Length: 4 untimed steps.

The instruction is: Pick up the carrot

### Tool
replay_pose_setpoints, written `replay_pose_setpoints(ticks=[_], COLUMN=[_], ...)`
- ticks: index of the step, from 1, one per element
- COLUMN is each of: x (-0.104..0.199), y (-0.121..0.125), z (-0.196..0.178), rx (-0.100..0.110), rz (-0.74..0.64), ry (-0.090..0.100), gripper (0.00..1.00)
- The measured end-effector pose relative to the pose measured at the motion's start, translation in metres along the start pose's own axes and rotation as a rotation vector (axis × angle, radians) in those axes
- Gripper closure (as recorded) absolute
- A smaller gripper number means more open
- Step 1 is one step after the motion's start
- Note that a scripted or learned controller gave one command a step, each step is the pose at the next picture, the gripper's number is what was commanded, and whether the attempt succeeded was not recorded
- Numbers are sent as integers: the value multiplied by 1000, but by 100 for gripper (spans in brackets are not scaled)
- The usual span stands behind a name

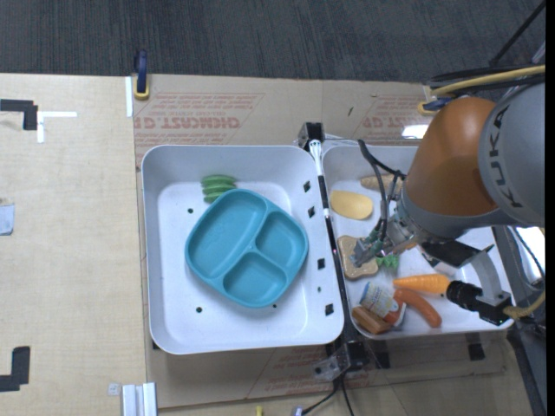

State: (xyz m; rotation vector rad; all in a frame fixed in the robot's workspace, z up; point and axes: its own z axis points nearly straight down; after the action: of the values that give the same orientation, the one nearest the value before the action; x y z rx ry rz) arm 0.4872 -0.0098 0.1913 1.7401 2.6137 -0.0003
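Observation:
The carrot (423,282) is an orange piece lying roughly level in the right bin (451,326), towards its front. My gripper (378,248) hangs to the carrot's upper left, over a slice of toast (354,263). A little gap separates it from the carrot's left end. The arm's orange band and grey wrist hide the bin's middle and back right.
Below the carrot lie a reddish sausage (420,307), a small can (379,298) and a brown sausage (368,321). A yellow slice (351,204) rests further back. The left bin (165,258) holds a blue divided plate (247,247) and a green pod (218,185).

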Motion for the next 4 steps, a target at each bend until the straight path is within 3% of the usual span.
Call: replay_pose_setpoints(ticks=[1, 2, 3, 4], x=[-56, -56, -104, -103], y=[-32, -32, -49, -47], z=[0, 0, 95, 86], rx=[0, 0, -6, -9], rz=[-39, -39, -406, -403], ry=[-1, -1, -3, 0], gripper=[100, 0, 0, 100])
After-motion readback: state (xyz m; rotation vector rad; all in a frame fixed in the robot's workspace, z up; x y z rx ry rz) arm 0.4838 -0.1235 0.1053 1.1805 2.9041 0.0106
